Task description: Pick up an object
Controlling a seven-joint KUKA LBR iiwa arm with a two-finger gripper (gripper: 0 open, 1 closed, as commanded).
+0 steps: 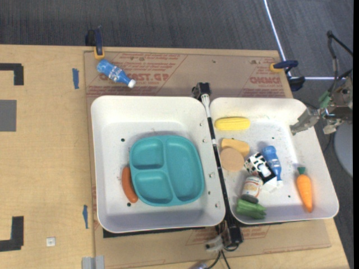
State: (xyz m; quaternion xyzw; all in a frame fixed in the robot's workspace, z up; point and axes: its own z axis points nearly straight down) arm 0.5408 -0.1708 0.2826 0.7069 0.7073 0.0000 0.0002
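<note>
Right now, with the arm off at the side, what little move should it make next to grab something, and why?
Probably swing left and down over the carrot. The gripper sits at the right bin's upper right rim, holding nothing, and the carrot lies alone near that bin's right wall, apart from the crowded pile around the blue bottle.

- Teal divided plate (166,170): three compartments, lying flat in the middle of the left bin.
- Hot dog sausage (129,184): reddish-orange, lying along the plate's left edge, just beside it.
- Yellow corn cob (231,123): lying crosswise at the far left of the right bin.
- Tan bread pieces (231,153): just near of the corn.
- Black-and-white cow toy (257,163): touching the bread's right side.
- Blue bottle (272,160): lying beside the cow.
- Small jar (252,186): near of the cow.
- Green vegetable (250,208): at the bin's near edge.
- Carrot (304,190): orange, green top pointing far, right side of the right bin.
</note>
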